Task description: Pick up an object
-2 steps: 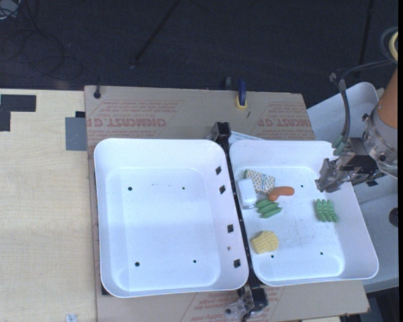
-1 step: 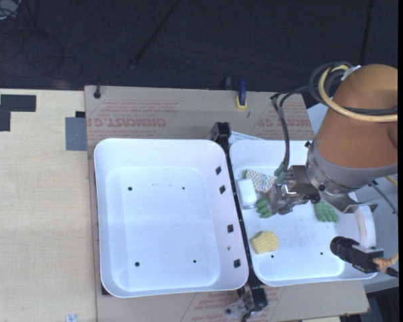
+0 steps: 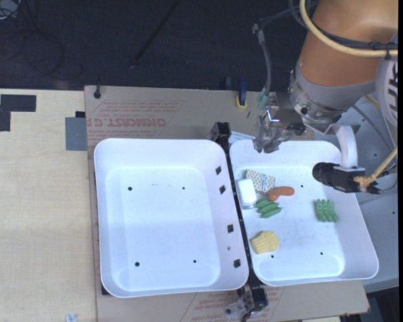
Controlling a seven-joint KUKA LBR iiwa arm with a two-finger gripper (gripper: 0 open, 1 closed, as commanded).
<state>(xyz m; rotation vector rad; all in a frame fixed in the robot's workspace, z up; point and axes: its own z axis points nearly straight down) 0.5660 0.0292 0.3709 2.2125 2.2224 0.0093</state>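
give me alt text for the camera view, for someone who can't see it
The gripper hangs over the back rim of the right bin, which holds small toy foods: a yellow corn piece, an orange carrot and green pieces.

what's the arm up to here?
The grey-and-orange arm's two-finger gripper hangs over the back edge of the right white bin, with nothing visibly between its fingers. The small items lie in that bin: a checkered packet, an orange carrot-like piece, a green pod, a yellow corn-like piece and a green ridged piece.
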